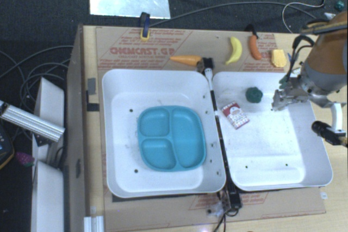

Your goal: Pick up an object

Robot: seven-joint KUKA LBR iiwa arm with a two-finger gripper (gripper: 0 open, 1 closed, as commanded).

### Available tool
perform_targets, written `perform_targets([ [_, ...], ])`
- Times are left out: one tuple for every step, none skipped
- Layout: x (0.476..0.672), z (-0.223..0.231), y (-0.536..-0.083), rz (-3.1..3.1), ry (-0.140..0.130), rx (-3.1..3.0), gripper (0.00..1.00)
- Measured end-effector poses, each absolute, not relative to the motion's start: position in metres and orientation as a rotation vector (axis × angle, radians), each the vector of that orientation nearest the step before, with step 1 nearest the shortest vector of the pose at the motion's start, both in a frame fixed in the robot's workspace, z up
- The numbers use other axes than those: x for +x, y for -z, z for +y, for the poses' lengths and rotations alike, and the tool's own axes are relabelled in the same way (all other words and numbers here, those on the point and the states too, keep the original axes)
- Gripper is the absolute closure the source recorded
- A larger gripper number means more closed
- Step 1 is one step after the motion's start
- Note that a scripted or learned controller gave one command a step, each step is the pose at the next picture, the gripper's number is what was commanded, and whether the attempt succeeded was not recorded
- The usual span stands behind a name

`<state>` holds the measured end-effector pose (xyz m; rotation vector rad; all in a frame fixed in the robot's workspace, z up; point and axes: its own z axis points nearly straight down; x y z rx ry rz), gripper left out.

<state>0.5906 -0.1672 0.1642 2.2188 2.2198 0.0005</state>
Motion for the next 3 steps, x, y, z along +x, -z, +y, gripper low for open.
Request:
perform_targets([
  [0.591,-0.166,-0.164,2.221,-0.002,2.218,0.0],
  [0.668,-0.094,-0.083,2.228,-0.001,2.218,0.0],
  [0.67,-0.095,-0.096,2.226,-0.005,2.211,1.0],
])
